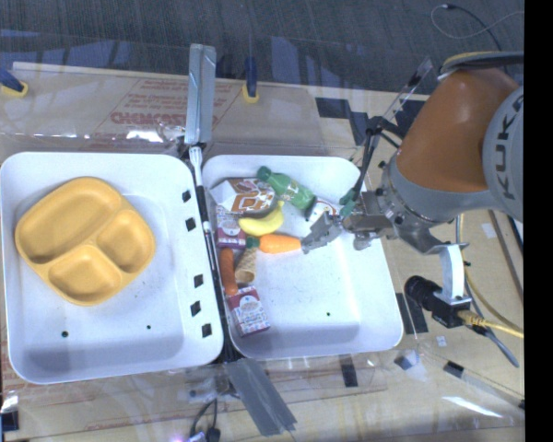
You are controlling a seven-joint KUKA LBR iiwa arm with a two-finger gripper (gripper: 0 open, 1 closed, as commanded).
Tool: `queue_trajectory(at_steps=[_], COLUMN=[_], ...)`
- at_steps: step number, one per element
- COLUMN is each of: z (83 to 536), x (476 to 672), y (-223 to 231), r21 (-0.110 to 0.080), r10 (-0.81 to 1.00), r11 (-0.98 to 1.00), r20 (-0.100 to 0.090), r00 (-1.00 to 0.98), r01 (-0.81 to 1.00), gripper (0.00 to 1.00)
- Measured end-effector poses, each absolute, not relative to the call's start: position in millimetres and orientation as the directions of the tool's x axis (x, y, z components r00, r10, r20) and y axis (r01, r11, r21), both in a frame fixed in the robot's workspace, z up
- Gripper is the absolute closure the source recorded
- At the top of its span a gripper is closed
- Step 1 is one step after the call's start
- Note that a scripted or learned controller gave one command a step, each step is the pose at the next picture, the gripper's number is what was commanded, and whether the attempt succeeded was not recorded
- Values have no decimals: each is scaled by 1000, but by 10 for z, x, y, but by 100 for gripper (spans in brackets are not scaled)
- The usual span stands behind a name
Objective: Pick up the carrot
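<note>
Just beside the gripper (pixel 319 230), on its left: carrot (pixel 279 244), long axis lying left-right. Finger spread probably narrow, truly impossible to tell.

Two bins sit side by side on the desk (pixel 286 109). The left bin (pixel 37 339) holds a divided tray (pixel 85 238) in its left half. In the right bin (pixel 350 311), the things crowd the left and upper part: a bottle (pixel 286 190) at the back, a banana (pixel 263 223) just in front of it, and the carrot (pixel 278 244) just in front of the banana. A carton (pixel 247 310) lies nearest the front, by the left wall. The end effector (pixel 318 232) is just right of the carrot's right end.
</note>
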State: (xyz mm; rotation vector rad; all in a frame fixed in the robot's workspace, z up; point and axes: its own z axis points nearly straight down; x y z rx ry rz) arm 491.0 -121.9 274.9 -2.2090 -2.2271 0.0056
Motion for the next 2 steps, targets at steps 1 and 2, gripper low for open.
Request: queue_trajectory(at_steps=[1, 2], z=[2260, 2156], x=[5931, 5348], y=[-1371, -1184], r21=[-6, -7], r10=[999, 998], r11=[-49, -57], r20=[-1, 0], r00=[49, 57], r01=[999, 998], gripper=[0, 0])
